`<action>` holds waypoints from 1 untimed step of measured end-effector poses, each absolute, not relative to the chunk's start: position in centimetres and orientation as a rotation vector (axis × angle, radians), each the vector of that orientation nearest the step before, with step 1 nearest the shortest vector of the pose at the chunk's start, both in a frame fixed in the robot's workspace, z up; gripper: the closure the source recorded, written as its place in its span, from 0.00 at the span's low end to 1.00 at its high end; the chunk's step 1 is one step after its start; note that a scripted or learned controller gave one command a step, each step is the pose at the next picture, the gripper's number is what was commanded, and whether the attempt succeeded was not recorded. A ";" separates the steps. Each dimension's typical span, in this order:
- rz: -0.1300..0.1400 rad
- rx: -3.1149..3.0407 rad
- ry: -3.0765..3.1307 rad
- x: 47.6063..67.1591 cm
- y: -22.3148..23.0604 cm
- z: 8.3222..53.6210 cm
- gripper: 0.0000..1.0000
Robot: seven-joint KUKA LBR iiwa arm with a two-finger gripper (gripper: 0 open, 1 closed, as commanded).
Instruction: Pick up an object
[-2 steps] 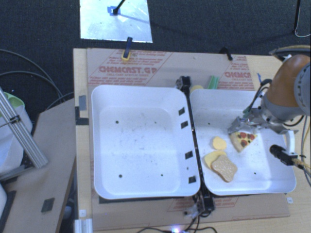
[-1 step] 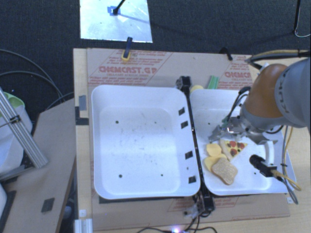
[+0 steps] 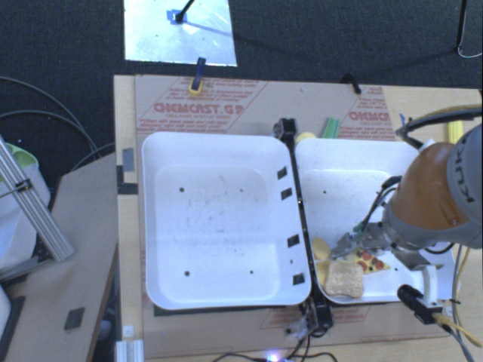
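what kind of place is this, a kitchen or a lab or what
Probably a robotics lab, not a kitchen: a robot arm reaches over two white bins on a cardboard-covered bench, with loose cables on dark carpet.

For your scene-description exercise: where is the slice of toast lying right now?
The slice of toast lies in the right bin, at its near edge by the divider between the bins, beside a pizza slice and just below the hand.

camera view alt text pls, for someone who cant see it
A grey robot arm with an orange band reaches from the right into the right white bin, its gripper low beside a bread-like slice and a pizza-like piece. The left white bin sits alongside.
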State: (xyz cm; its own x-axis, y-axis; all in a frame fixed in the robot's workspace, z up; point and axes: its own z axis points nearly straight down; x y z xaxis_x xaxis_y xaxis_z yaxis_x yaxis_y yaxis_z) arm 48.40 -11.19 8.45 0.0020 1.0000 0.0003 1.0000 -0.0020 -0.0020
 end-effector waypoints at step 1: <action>-0.005 -2.222 -2.226 48.8 -11.1 9.5 1.00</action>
State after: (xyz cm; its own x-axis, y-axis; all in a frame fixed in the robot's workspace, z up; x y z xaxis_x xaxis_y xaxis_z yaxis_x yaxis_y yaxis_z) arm 48.82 -11.13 9.51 -0.0018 1.0000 -0.0003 1.0000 0.0018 0.0047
